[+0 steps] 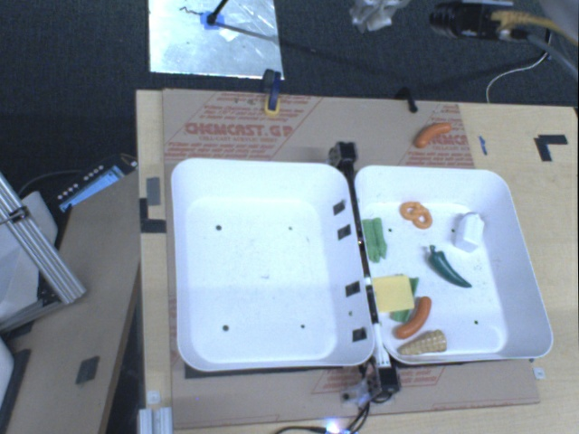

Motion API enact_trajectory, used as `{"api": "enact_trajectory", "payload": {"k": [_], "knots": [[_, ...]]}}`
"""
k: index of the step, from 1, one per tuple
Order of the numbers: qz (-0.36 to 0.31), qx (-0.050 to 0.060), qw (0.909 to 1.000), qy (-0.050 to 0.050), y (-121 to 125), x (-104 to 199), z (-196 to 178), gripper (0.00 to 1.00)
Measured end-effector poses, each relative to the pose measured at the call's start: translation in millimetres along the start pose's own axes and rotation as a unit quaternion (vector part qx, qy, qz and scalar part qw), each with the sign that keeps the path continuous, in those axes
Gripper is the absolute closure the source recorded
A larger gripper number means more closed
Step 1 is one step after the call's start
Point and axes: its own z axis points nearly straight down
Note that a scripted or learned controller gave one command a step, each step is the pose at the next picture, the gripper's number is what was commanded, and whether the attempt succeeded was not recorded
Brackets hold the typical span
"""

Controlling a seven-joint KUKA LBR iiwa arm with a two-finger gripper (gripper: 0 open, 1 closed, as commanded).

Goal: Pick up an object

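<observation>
Our pale, blurred two-finger gripper (380, 7) hangs above the bench, well beyond the right white plastic bin (516, 242); we cannot tell its grip state. In that bin lie a yellow foam square (393, 292), an orange sausage (417, 316) and a green pepper (447, 268).

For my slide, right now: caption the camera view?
Toy foods fill the right bin; one sausage lies outside on the bench.

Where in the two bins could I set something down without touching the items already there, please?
The left bin has a bare floor from wall to wall. In the right bin, the far-left corner above the pretzel and the near-right floor past the green pepper are free. It is crowded along the divider: yellow block, sausage, cone.
</observation>
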Motion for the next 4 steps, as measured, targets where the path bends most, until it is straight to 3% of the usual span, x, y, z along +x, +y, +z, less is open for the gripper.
{"api": "enact_trajectory", "payload": {"k": [1, 2, 3, 4], "knots": [[0.010, 0.009, 0.9999, -0.005, -0.4, -91.1, 9.4, 1.00], [0.011, 0.009, 0.9999, -0.005, -2.7, -183.8, 34.6, 1.00], [0.003, 0.007, 1.0000, -0.003, -0.9, -135.7, 7.4, 1.00], [0.010, 0.008, 0.9999, -0.005, -3.2, -231.1, 8.1, 1.00]]}}
